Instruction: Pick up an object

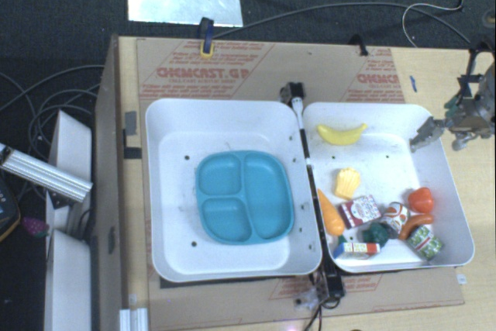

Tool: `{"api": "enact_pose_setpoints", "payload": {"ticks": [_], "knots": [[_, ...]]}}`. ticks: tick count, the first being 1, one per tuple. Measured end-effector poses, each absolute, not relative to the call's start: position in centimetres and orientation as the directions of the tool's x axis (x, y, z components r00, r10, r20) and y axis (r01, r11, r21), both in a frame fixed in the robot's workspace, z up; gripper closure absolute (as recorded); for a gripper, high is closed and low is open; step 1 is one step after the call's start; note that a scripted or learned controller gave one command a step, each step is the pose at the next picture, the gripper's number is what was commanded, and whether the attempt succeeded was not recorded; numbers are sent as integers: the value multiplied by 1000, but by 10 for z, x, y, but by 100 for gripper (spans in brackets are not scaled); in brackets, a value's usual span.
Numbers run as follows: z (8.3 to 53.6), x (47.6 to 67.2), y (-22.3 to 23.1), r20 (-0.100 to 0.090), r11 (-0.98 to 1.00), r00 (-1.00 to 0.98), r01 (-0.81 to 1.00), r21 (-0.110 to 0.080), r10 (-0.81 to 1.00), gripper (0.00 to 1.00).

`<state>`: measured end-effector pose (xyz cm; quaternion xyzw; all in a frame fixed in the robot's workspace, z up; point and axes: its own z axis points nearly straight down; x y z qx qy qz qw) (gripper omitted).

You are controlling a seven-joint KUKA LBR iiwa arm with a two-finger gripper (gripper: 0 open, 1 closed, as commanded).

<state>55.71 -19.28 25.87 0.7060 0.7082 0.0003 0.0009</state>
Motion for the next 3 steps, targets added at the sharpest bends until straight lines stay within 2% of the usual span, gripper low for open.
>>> {"api": "enact_pose_setpoints", "payload": {"ticks": [1, 2, 3], "knots": [[163, 583, -147, 1, 4, -4, 1000, -1, 1000, 0], [84, 589, -100, 1, 4, -4, 1000, 1, 1000, 0], [84, 564, -88, 0, 1, -1, 1000, 0, 1000, 0]]}}
